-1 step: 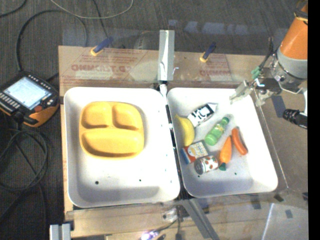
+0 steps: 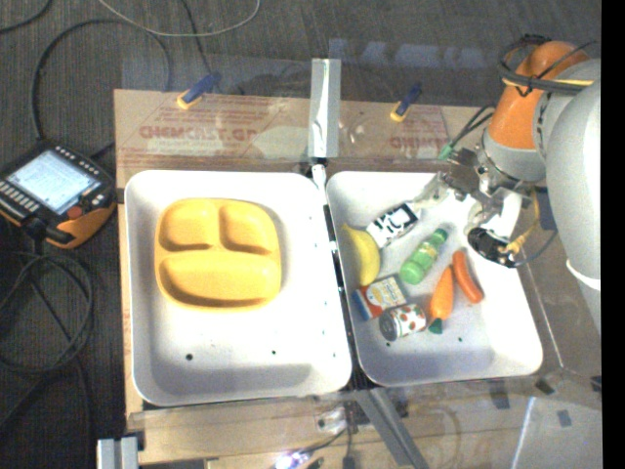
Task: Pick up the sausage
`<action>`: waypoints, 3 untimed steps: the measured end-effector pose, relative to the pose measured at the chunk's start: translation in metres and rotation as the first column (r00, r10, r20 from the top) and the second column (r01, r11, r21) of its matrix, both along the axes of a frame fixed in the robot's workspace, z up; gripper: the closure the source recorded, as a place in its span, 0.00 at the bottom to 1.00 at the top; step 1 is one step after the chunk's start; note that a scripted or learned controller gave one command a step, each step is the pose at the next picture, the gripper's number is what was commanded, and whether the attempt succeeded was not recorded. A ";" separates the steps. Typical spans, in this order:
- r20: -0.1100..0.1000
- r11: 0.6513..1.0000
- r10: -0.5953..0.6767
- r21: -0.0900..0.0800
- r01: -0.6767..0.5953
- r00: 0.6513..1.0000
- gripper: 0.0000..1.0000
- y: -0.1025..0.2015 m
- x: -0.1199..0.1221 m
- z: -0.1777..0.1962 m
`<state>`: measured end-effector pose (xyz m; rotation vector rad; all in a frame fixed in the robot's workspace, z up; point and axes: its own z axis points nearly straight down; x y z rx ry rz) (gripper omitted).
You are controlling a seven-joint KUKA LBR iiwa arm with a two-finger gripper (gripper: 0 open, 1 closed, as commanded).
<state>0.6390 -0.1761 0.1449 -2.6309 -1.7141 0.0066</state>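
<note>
Reddish-orange and glossy: the sausage (image 2: 468, 277), flat on the floor of the right bin (image 2: 508, 355), toward its right wall. Long axis close to the view's vertical, upper end leaning slightly left, lower end slightly right. Just beside a carrot (image 2: 441, 296) on its left, nearest at the upper ends, spreading apart lower down. Further left, crowded in the same bin: a green bottle (image 2: 425, 256), a black-and-white carton (image 2: 394, 221), a yellow fruit (image 2: 363, 253), a small orange box (image 2: 382, 294) and a can (image 2: 403, 321). In the left bin (image 2: 142, 360), a yellow divided plate (image 2: 220, 252). Under both bins, brown cardboard (image 2: 234, 130); around it, dark carpet (image 2: 391, 8) with loose cables (image 2: 176, 8) and a teach pendant (image 2: 54, 191) at far left. Reaching in from the right, the grey arm (image 2: 576, 174) with its orange band (image 2: 518, 115), bent over the right bin's upper right corner. Gripper (image 2: 479, 203) up-view of the sausage's upper end and apart from it. Open or closed: impossible to tell from this angle.
</note>
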 end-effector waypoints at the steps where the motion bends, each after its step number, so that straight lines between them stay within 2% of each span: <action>1: 0.003 0.912 -0.410 -0.003 0.410 0.912 0.00 -0.025 0.013 -0.046; 2: 0.001 0.913 -0.408 -0.008 0.408 0.913 1.00 -0.024 0.013 -0.037; 3: 0.002 0.992 -0.127 -0.003 0.127 0.992 1.00 -0.002 0.015 0.000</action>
